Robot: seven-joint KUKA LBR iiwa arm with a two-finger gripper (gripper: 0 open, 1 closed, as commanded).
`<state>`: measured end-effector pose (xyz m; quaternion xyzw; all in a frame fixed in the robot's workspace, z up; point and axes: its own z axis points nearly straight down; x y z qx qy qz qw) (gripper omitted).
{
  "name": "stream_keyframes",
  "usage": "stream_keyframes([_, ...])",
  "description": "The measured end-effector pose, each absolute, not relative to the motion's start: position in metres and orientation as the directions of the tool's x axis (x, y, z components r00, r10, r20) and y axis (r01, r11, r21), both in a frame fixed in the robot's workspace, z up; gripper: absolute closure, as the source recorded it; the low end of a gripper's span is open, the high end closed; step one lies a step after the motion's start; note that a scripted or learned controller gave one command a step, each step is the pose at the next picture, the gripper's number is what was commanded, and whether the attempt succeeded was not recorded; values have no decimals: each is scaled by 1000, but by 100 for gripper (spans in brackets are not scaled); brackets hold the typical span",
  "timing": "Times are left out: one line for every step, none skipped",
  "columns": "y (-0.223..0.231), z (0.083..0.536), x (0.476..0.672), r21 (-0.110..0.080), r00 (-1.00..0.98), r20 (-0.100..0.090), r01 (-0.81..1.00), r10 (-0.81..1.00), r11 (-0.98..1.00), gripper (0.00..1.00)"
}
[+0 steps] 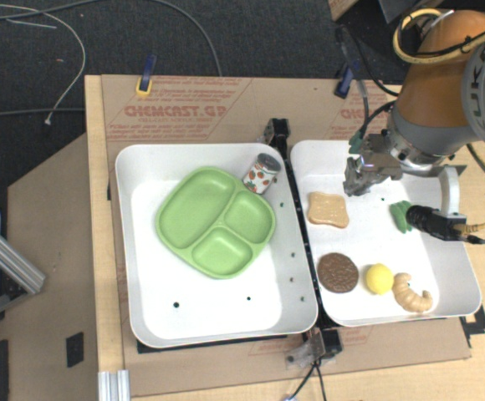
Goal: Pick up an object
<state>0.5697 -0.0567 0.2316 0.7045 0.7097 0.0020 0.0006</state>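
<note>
two white bins (142, 224) on cardboard-covered bench (109, 140), dark carpet (25, 57); gripper (361, 178) state unclear.

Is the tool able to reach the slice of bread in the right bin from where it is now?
Probably yes. The tool hovers in the same bin, just beside the slice of bread, which lies flat with nothing on it or between them.

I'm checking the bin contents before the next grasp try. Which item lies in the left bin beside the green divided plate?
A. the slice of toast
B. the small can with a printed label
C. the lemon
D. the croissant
B: the small can lies on its side at the upper right edge of the green divided plate in the left bin; the toast, lemon and croissant lie in the right bin.
</note>
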Motion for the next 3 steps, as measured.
stream_keyframes([-10, 226, 600, 3, -6, 1, 1000, 1000, 6, 100])
stream_keyframes([38, 233, 626, 4, -7, 2, 1000, 1000, 7, 100])
stream_keyframes([90, 218, 637, 2, -5, 2, 1000, 1000, 5, 100])
